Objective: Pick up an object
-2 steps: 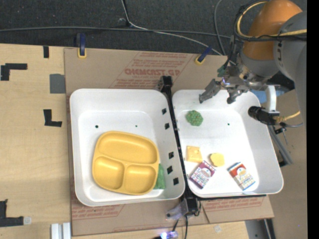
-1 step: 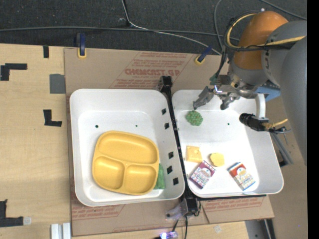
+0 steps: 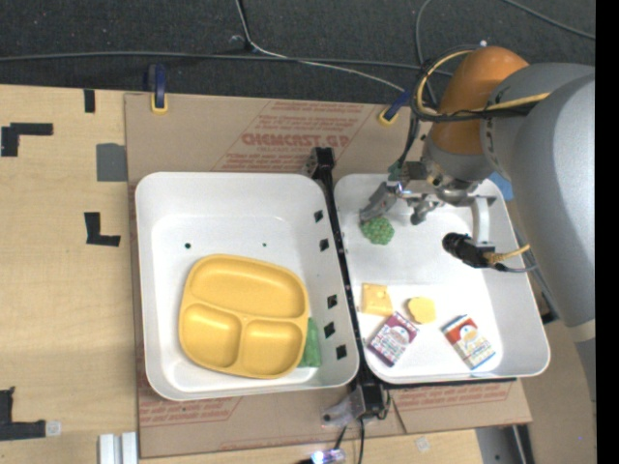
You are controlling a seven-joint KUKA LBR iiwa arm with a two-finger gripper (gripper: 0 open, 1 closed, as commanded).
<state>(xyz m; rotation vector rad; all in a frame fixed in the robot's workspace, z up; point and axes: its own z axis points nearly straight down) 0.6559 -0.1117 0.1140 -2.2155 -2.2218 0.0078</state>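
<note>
The gripper (image 3: 398,204) hangs spread wide, holding nothing, in the approach step. The green object (image 3: 377,230) lies just below its left finger, seemingly untouched; next it must centre, descend and close.

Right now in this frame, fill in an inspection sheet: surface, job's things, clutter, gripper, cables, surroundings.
Surface: cardboard sheet on wooden bench, bearing left bin and right bin.
Job's things: right bin holds green lump, yellow square, yellow round piece, purple packet, red-and-white packet.
Clutter: left bin holds yellow divided tray and a green item at its edge.
Gripper: gripper above the green lump; nothing seen between its fingers.
Cables: black cable behind the bins; yellow cable on arm.
Surroundings: black tape marks on bench.
</note>
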